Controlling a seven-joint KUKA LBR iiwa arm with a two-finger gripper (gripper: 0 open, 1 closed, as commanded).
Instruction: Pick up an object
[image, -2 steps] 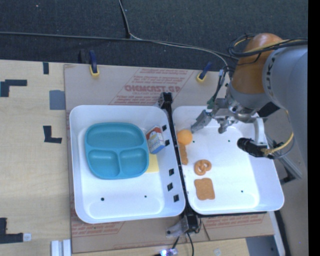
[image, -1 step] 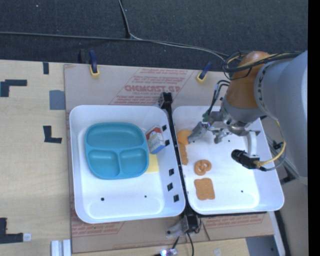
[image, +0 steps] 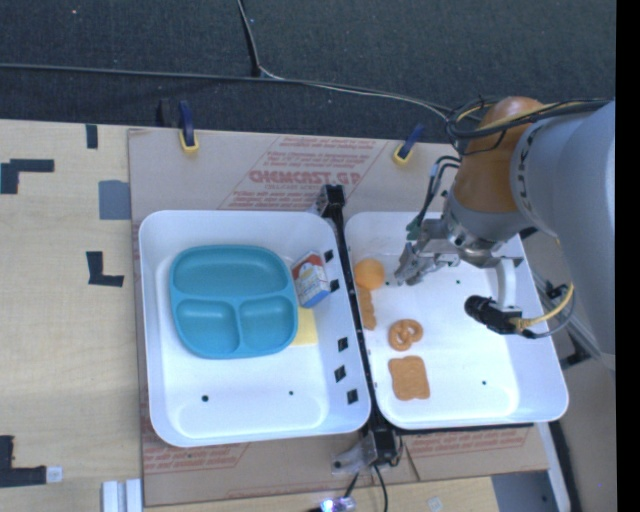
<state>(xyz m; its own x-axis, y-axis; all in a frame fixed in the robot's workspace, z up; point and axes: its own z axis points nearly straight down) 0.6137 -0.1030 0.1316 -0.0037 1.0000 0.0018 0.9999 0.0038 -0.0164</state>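
grey arm (image: 560, 200) with its orange band over two white bins on the bench (image: 60, 300).

right bin (image: 500, 390) lies under the jaws (image: 408, 268), left bin (image: 200, 410) well off to their left. whether the jaws are apart or together cannot be told. blue divided tray (image: 232, 300) sits in the left bin, far left of the jaws, a small carton (image: 312, 278) at its edge. toast-like square (image: 409, 377) lies below the jaws, a pretzel (image: 405, 333) nearer, an orange piece (image: 369, 274) just left of them.
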